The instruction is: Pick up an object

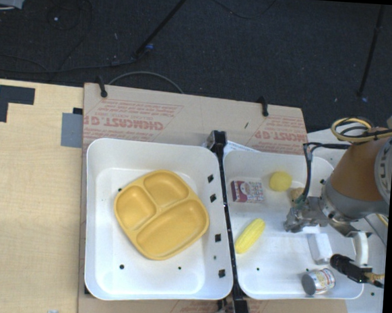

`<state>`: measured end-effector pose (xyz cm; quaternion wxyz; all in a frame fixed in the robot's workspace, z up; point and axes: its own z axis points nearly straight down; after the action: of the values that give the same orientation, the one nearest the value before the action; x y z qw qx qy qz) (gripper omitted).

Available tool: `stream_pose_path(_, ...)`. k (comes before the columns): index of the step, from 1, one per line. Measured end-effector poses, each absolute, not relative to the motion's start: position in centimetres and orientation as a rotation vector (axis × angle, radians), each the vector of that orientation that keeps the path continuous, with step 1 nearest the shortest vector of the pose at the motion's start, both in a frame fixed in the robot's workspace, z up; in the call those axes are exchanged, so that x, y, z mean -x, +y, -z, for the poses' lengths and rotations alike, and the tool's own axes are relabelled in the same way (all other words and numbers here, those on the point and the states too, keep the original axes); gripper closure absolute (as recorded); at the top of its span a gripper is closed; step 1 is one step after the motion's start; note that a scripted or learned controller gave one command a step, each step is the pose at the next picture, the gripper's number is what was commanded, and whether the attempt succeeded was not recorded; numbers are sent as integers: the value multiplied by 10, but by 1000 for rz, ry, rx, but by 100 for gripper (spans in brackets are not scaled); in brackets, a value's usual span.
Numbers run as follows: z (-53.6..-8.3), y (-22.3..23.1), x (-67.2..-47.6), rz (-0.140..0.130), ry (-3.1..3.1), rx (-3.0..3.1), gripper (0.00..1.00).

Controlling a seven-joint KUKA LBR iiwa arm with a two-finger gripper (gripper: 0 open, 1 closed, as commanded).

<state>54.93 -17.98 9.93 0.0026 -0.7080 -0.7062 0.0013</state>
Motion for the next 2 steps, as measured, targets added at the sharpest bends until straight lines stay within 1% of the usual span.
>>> stream_pose_path(1, -161, -187, -552, 2, -2222, 2226, 100)
stream_pose_path(2, -206, -185, -559, 2, -2225, 2220, 100)
